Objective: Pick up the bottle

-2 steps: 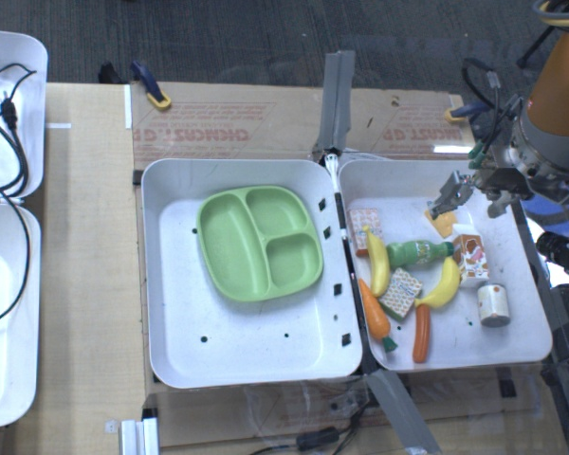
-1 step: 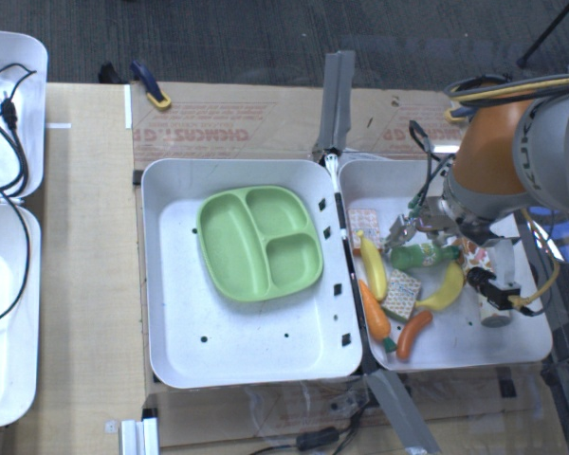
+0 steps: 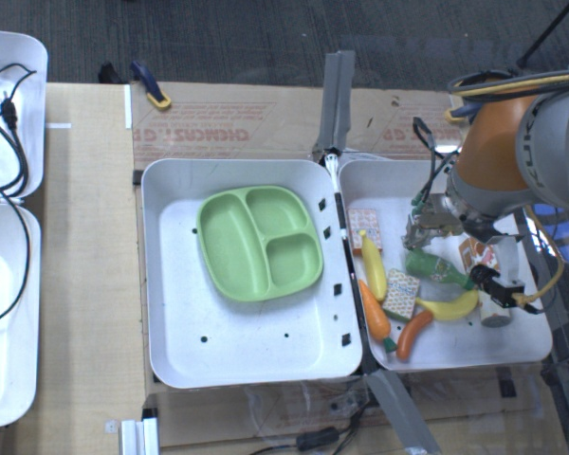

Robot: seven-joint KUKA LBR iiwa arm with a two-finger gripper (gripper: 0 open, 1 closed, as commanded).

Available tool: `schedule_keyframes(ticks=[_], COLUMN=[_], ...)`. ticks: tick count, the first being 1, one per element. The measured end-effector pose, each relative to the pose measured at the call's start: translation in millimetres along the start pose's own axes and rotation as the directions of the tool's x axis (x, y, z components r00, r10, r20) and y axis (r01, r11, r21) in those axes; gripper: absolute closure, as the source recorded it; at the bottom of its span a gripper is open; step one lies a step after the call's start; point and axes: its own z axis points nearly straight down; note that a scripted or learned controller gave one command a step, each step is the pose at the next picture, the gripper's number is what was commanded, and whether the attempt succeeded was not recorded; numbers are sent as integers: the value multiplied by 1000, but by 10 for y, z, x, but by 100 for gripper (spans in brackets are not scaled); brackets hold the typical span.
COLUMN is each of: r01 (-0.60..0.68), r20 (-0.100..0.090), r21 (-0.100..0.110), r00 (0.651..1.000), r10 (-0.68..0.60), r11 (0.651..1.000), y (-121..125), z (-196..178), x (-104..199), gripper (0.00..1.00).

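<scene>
Evenly lit from above, bright and diffuse; no hard shadows anywhere on the bench point(image 3: 85, 254); only soft, faint shading under the rim of the left bin point(image 3: 171, 349) and beneath the green plate point(image 3: 261, 243); whites near clipping on the bin floors and on the white trays point(image 3: 5, 339) at the left edge, with detail washed out there; mild sheen on the orange band point(image 3: 488, 150) of the arm; dark floor point(image 3: 266, 17) at the top underexposed and grainy; overall softness and low resolution; small items in the right bin point(image 3: 455, 344) smeared together; slight slant in the straight edges toward the frame corners.
</scene>
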Motion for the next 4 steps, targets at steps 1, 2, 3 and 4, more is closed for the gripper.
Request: schedule_keyframes(ticks=[1,2,3,4], r01=[-221,-221,-438,-571], r20=[1,1,1,1], r21=[0,1,4,5], r00=[975,975,899,821], r10=[221,221,438,571], r11=[975,975,899,821], y=[-503,-505,-880,-735], z=[-1325,-1321,-380,122], x=[169,168,71,-237], gripper=[100,0,0,0])
